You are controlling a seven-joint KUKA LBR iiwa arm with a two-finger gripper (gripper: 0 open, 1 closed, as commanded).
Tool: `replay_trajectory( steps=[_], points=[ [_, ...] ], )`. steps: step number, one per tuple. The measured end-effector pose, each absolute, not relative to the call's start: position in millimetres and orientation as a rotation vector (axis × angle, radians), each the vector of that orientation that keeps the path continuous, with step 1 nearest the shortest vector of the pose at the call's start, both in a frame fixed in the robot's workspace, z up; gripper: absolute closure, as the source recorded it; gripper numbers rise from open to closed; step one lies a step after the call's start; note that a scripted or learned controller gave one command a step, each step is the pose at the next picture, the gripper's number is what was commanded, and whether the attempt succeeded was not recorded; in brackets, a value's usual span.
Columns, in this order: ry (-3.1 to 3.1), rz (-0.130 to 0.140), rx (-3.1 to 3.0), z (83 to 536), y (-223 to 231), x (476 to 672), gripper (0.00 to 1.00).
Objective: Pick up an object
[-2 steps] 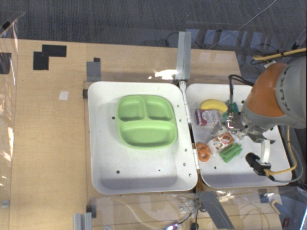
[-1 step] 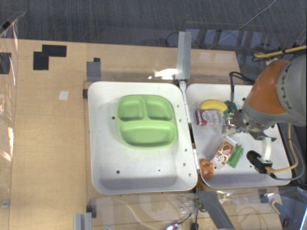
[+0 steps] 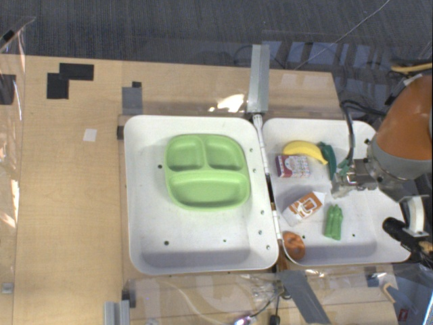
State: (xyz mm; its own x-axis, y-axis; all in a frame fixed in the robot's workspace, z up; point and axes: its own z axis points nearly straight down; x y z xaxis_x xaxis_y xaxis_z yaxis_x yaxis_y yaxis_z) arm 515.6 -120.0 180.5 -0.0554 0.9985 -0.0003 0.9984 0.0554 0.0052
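The grey arm's gripper (image 3: 346, 179) is seen over the right white plastic bin (image 3: 365, 246), just right of a dark green object (image 3: 327, 152); whether it is released or clenched cannot be told. In that bin a curved yellow banana (image 3: 304, 150), a red-and-white packet (image 3: 293, 166), an orange-and-white carton (image 3: 304, 206), a bright green bottle (image 3: 333, 223) and a brown round fruit (image 3: 294, 244) are laid apart. A light green sectioned plastic tray (image 3: 206, 170) is held in the left white bin (image 3: 145, 202).
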Motion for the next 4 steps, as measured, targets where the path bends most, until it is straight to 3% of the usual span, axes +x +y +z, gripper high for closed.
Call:
replay_trajectory(
  steps=[1,2,3,4],
  points=[
    [2.333,0.005,2.1,181,-85,561.9,1.0],
    [2.095,0.017,2.329,91,-84,585.7,1.0],
    [1.707,-0.008,2.645,89,-105,668.7,1.0],
    [1.693,-0.024,2.65,90,-114,665.9,0.0]
  ],
)
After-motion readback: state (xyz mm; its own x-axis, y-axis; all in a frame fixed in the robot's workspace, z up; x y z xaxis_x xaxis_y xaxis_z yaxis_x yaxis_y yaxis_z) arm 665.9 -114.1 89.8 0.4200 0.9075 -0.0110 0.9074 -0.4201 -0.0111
